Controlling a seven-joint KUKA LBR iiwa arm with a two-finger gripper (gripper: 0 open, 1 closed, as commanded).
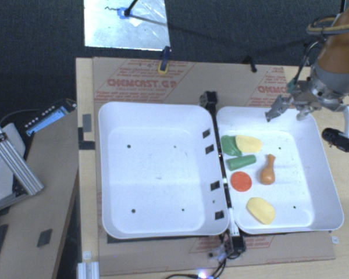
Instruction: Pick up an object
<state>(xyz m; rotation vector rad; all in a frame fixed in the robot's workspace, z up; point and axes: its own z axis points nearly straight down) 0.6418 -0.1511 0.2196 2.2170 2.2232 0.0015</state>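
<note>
Around the two bins, a brown board (139,77) printed with "CHEMCAST GP" in red is seen under them, a yellow-and-blue clamp (163,63) at its far edge and a shiny metal sheet (126,15) beyond on dark carpet. An aluminium rail (9,156) is seen at the left on the desk (41,214). Black clips are set along the seam between the bins. Nothing is held in the left bin (157,170). In the right bin (314,173) are grouped a green piece (230,146), a yellow piece (248,143), a green cylinder (241,162), a red disc (241,181), an orange pear-shaped piece (268,170) and a second yellow lump (260,210). The hand (288,109) is hung over the right bin's far rim, fingers spread apart, nothing gripped, well apart from the objects.
</note>
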